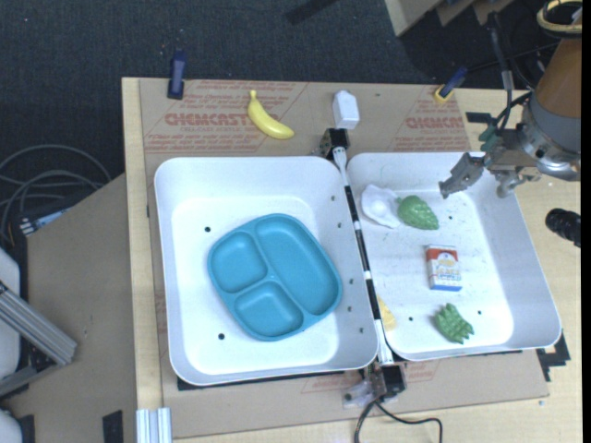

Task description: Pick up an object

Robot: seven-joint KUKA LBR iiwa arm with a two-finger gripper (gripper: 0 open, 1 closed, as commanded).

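While gripper (480,175) hovers at right bin (526,247) far rim, nothing between fingers.

We see the desk (148,247) carrying two white bins side by side, the left bin (180,210) and the right bin (526,275), with a yellow banana (268,118) lying on the desk beyond the left bin.
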